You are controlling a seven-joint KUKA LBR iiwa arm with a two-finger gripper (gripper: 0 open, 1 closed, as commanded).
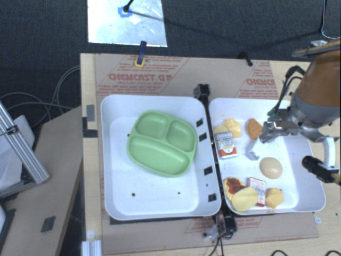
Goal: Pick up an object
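The gripper [268, 130] hovers over the right bin [303, 199]; whether it is spread I cannot tell. Just left of it lies an orange croissant-like toy [254, 128], probably light, stiff and smooth plastic, best pinched across its narrow middle.

Arm [319, 97]: grey, rounded casing, with a broad orange band [321, 81] above the wrist that looked brownish in this light; a thin dark cable [287, 84] looped along its outer side down to the tool end. Gripper [265, 135]: small metallic assembly, silver-grey with darker parts and a speck of red near the fingers. A black cylindrical fitting [319, 168] projected from a pale grey bracket on the arm's lower side.
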